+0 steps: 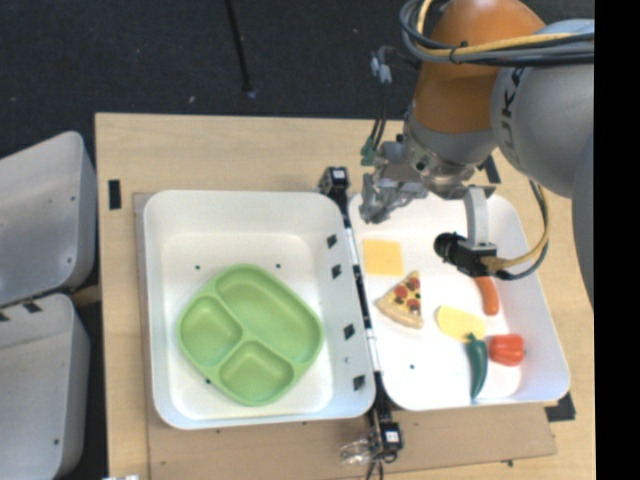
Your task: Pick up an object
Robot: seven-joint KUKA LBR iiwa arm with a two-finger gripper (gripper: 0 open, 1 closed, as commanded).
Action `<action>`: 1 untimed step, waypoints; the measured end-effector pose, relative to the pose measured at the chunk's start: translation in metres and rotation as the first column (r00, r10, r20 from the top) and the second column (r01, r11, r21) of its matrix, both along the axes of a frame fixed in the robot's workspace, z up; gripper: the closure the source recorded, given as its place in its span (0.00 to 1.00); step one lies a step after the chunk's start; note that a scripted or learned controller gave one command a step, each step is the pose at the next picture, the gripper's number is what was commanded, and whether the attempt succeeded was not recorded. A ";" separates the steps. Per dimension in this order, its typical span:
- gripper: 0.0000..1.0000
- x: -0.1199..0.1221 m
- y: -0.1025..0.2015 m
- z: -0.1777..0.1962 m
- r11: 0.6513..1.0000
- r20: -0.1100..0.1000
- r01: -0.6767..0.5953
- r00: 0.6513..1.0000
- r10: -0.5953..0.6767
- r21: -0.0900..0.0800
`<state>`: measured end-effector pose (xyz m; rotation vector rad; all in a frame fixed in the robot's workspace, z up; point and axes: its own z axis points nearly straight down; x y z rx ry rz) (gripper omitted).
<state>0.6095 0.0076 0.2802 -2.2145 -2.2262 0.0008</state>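
Note:
The right bin (540,373) holds several toy foods. A yellow cheese square (383,257) lies near its back left, with a pizza slice (403,300) just in front of it. Further right are a yellow piece (458,321), an orange carrot-like piece (487,294), a red pepper (506,348) and a green chili (477,364). My gripper (380,200) hangs over the back left corner of this bin, just behind the cheese square, and I see nothing held in it.
A green divided plate (250,334) sits in the left bin (160,268). A ridge with black clips (350,288) separates the two bins. A black fitting on a cable (465,253) hangs off the arm over the right bin.

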 end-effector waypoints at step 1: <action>1.00 -0.030 0.048 -0.019 1.000 -0.002 -0.001 1.000 0.001 0.000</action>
